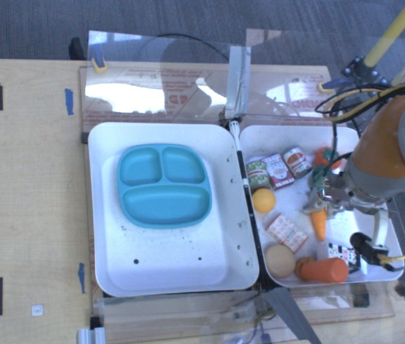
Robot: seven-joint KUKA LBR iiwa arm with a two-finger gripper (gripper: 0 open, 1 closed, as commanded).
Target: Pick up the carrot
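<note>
On the left, the wooden counter (pixel 30 192) carries the first white bin (pixel 109 264), which holds a blue divided plate (pixel 164 185) and nothing else of use to this job. Leave it alone.

Moving right, across the divider, the second white bin (pixel 299 282) is crowded. Near its left wall sits a small green-labelled can (pixel 257 172), with a yellow ball (pixel 264 201) just below it. Beside the can lie a red-and-white packet (pixel 279 169) and another small can (pixel 297 161). Lower down there is a pale wrapped bar (pixel 287 232), a beige round thing (pixel 280 260) and a red-orange cylinder (pixel 324 269) near the front wall.

The carrot (pixel 319 223) lies right of the bar, a short orange piece with its thick end up under the claw (pixel 326 198) and its tip pointing toward the front of the bin. The claw hangs directly over the thick end, at the end of the grey arm (pixel 396 138) with its orange band. The wrist hides the fingers, so I cannot tell whether they are spread or pressed together, nor whether they touch the carrot.

My judgement: the step in hand is the grasp itself. To do it well, straddle the carrot across its narrow width, squeeze at the thick end, and lift straight up, clear of the wrapped bar.
</note>
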